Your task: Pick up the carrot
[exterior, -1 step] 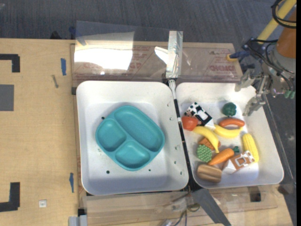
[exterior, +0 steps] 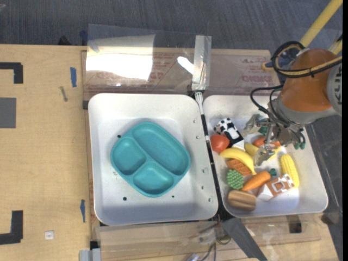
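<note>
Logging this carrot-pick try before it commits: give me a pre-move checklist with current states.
1. Target found: the orange tapered toy carrot lies in the right shallow white bin. Ok.
2. Carrot free of the fingers: it lies below the two-finger gripper in the picture, apart from it. Ok.
3. Gripper lined up over the carrot: it hangs above the toys further up the bin. Not ok.
4. Room around the carrot: yellow banana, green bumpy toy and brown bun-shaped toy crowd it. Not ok.
5. Finger opening: cannot tell.
6. Teal divided plate lies in the left bin, apart from the toys. Ok.
</note>
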